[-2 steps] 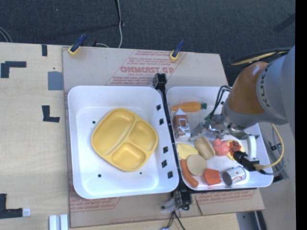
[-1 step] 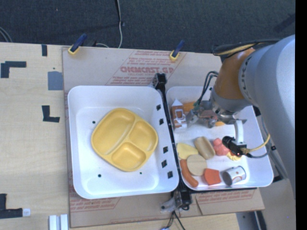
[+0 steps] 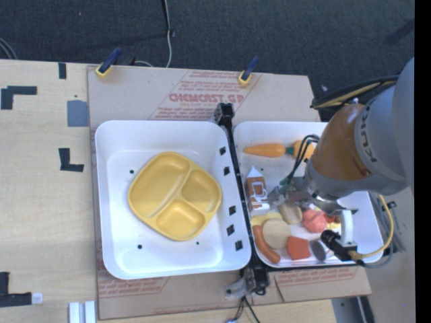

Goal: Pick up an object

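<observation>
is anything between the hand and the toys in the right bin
Nothing visible separates them: the hand sits low among the toy food in the right bin, right beside a beige piece and a pink piece. The arm's wrist hides whatever lies directly beneath it.

Grey arm [image 3: 397, 133], orange wrist band [image 3: 340, 147]

Bright even light, soft shadows, slight blur

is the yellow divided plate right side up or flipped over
Right side up. The yellow plate lies flat in the left bin, its three compartments facing upward with raised dividers between them.
</observation>
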`<control>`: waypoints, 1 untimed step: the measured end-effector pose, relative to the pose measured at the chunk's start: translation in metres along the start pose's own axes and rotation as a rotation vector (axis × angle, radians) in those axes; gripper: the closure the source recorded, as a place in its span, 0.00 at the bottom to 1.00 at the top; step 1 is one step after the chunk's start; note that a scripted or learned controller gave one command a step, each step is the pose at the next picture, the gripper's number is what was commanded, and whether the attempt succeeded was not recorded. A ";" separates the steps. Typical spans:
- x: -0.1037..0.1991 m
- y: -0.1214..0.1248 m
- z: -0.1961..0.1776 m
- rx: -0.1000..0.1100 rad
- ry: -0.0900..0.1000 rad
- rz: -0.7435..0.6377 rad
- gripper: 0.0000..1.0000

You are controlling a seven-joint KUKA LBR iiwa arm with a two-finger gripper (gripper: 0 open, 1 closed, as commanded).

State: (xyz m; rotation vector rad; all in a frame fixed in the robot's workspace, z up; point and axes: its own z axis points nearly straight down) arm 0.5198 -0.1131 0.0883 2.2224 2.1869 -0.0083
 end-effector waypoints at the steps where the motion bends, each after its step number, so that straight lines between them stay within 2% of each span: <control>1: 0.005 0.003 -0.010 0.005 0.010 -0.009 1.00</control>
